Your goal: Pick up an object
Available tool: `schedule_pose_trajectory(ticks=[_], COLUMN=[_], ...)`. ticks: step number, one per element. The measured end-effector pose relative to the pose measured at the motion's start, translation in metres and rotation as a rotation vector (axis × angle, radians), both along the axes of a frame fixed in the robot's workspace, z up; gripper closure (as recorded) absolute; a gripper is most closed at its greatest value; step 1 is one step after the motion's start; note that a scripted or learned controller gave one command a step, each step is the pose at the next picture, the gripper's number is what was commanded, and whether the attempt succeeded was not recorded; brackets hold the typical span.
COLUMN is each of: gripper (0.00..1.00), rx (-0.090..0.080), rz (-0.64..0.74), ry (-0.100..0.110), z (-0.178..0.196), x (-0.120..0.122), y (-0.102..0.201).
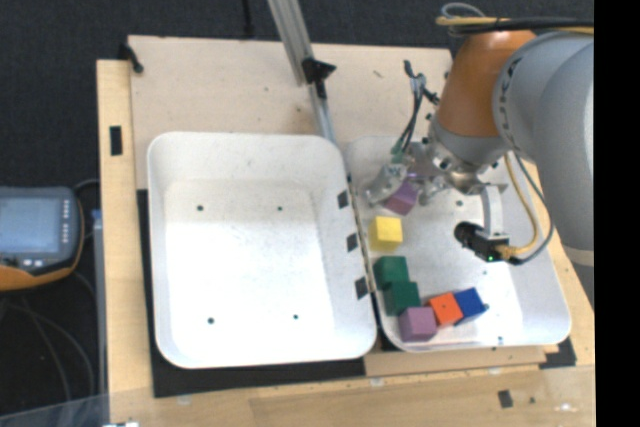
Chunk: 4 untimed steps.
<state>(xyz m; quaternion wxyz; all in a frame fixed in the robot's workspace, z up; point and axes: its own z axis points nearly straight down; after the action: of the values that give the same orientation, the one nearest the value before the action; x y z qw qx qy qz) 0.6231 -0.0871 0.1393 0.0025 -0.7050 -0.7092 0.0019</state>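
My gripper [401,185] hangs over the back left part of the right bin [545,310]. A small purple block [403,201] shows between its two metal fingers, which are closed against it. Just in front of it a yellow block [388,231] lies on the bin floor. Two green blocks [397,282] sit further forward, stacked close together. Along the front rim lie a second purple block [418,322], an orange block [446,308] and a blue block [468,301].
The left bin [250,245] sits beside the right one, their rims touching. A slanted aluminium pole [285,5] rises behind the bins. A black cable clip [478,240] hangs off the arm over the right bin. A grey handheld unit [35,230] lies off the bench at left.
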Motion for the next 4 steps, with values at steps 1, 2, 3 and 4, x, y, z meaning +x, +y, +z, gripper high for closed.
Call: schedule_pose_trajectory(ticks=[1,2,3,4], gripper=[1.00,1.00,1.00,0.00], rx=[0.000,-0.006,-0.001,-0.001], rz=[-0.006,-0.009,-0.003,-0.005], ry=[-0.009,-0.017,-0.001,-0.008], z=[0.016,0.197,0.058,0.063], x=[0.002,-0.076,-0.044,-0.043], y=[-0.004,-0.092,-0.064,-0.065])
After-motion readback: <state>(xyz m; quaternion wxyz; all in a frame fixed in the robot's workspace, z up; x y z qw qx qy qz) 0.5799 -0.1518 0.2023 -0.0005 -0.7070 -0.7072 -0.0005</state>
